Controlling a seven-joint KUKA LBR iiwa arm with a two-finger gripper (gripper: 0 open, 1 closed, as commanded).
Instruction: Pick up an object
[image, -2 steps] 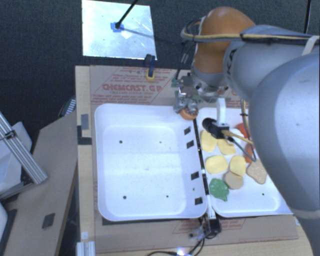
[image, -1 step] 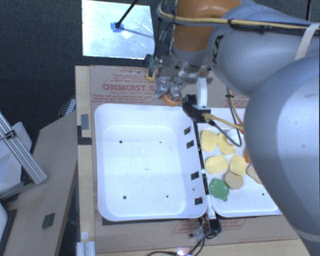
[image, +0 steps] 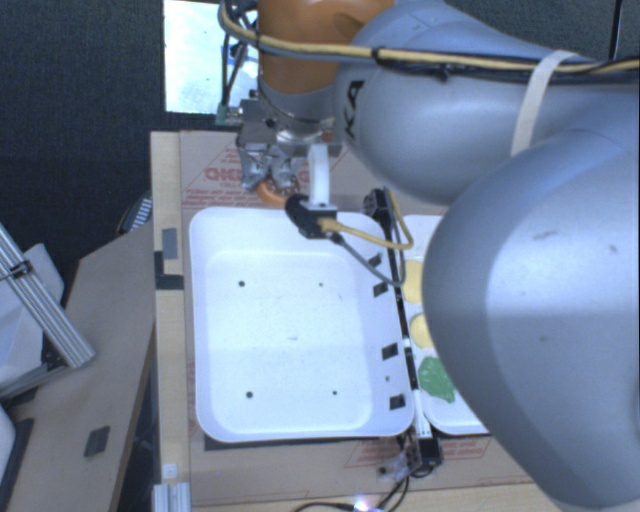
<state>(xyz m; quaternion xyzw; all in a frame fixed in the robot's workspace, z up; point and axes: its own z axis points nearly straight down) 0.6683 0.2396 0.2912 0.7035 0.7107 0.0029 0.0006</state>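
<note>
- The tool (image: 272, 172) hangs over the far rim of the left bin (image: 215, 300). Something orange (image: 270, 190) shows just under it, but whether the tool is clenched on it I cannot tell.
- Likely targets, a green piece (image: 436, 380) and yellow pieces (image: 413, 283), lie in the right bin (image: 432, 232), mostly hidden by the arm (image: 480, 110).
- Risk: the tool sits well apart from those pieces, so closing here would likely catch nothing; the yellow cable (image: 370, 238) could snag on the divider.
- The table (image: 170, 180) is bare cardboard with a dark wall behind.
</note>
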